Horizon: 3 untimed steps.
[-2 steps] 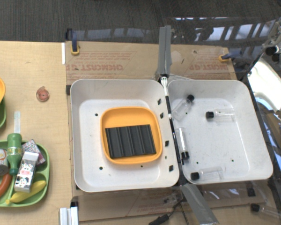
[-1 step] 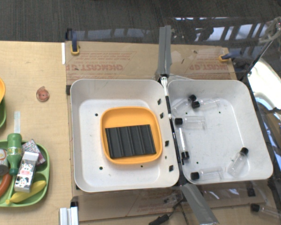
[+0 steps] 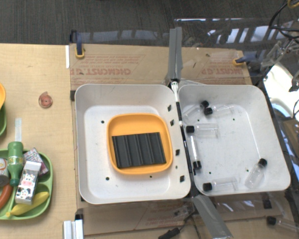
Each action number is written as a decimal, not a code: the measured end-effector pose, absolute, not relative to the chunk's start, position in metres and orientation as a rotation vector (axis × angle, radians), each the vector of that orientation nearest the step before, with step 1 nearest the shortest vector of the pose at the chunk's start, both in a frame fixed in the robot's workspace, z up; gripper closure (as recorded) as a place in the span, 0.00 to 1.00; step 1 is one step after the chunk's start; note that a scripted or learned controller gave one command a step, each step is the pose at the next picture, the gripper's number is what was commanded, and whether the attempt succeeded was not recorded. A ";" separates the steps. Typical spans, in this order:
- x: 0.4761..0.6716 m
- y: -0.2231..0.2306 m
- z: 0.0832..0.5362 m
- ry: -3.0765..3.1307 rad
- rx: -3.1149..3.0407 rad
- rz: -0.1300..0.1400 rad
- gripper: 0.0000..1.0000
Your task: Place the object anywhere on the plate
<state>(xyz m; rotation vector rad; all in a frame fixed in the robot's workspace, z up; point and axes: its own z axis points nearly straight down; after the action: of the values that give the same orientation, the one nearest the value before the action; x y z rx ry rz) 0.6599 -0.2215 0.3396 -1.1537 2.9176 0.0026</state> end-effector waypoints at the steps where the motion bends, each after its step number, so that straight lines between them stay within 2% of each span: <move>1: 0.660 -0.221 0.286 2.745 -1.518 0.003 0.00; 2: 0.660 -0.221 0.305 2.529 -1.853 -0.001 0.00; 3: 0.660 -0.221 0.301 2.304 -2.127 0.000 0.00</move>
<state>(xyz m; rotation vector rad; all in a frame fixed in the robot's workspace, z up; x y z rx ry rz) 0.6601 -0.2208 0.3012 -2.1271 2.3041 0.0002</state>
